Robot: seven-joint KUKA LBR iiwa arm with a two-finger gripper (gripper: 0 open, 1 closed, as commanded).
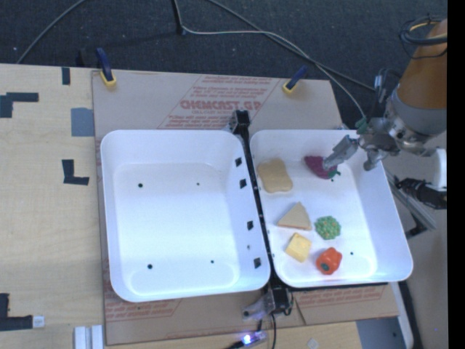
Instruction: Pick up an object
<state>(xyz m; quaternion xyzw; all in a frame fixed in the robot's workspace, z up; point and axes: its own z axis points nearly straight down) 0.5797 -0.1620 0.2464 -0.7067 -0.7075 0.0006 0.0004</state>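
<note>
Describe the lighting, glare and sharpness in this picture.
Camera view: even, soft light with faint shadows under the food; the right bin and left bin look bright white, nearly washed out; the whole picture is slightly soft, so the purple piece by the end effector lacks detail; a small bright light glows at the bottom edge.

Six small food-shaped things lie in the right bin (378, 209). A flat, pale tan slice of bread (275, 175) rests near the bin's left wall, toward the far side. To its right, well apart, lies a dark purple piece (317, 166), lumpy and low. Nearer the middle sits a tan wedge (296, 217), its point toward the far side. Just to its right is a round green lump (328, 227) with a bumpy top. Below the wedge lies a yellow block (298, 247), tilted on the floor. Beside the block, to its right, sits a red pepper (328, 260) with a green stem end.
</note>
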